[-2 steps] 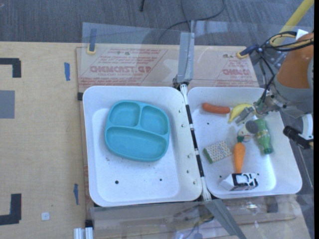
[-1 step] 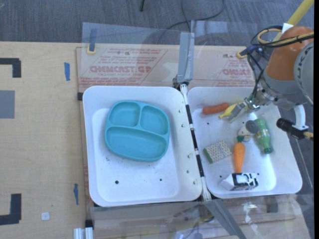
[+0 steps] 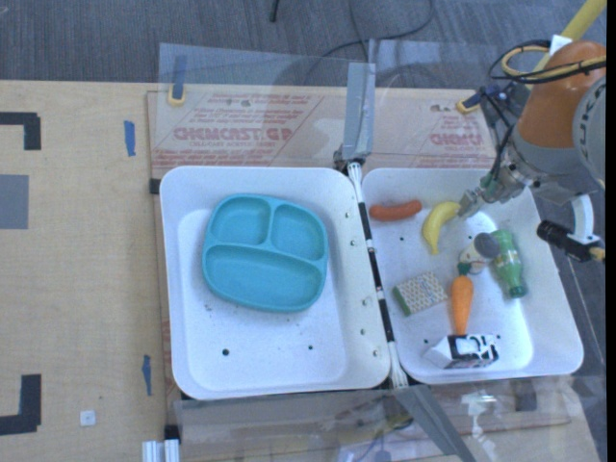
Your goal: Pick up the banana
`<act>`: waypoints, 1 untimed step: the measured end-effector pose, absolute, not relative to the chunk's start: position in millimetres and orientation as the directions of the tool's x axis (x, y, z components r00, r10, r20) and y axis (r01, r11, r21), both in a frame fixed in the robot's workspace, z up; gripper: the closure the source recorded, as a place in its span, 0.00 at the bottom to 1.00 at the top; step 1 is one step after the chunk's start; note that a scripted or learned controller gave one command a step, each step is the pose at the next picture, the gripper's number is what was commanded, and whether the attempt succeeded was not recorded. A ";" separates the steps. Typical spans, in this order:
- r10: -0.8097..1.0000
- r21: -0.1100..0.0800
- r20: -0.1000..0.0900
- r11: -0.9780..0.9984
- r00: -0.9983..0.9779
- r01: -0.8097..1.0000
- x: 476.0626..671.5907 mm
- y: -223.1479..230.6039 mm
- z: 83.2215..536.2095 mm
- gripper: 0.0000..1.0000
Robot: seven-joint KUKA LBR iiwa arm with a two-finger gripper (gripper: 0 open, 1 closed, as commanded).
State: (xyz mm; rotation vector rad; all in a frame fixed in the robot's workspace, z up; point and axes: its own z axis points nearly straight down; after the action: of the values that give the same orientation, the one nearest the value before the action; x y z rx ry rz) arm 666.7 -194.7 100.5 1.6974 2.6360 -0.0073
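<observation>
The yellow banana (image 3: 438,225) lies curved in the back part of the right bin (image 3: 556,346), between an orange-red sausage (image 3: 396,210) and the gripper. My gripper (image 3: 475,200) hangs low at the banana's upper right end, close to its tip or touching it. The grey arm with its orange band reaches in from the right above it. The banana rests on the bin floor.
Also in the right bin are a green bottle (image 3: 508,264), a carrot (image 3: 462,301), a speckled sponge block (image 3: 420,293), a small grey-and-tan item (image 3: 478,248) and a white-and-black box (image 3: 465,350). The left bin (image 3: 192,364) holds a blue divided plate (image 3: 265,254).
</observation>
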 end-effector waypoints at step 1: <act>0.961 0.002 -0.001 0.278 -0.278 0.961 639.2 -221.8 135.1 1.00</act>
State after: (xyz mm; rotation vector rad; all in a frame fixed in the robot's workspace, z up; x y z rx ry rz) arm 639.2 -221.8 135.1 1.8869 2.5093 0.0009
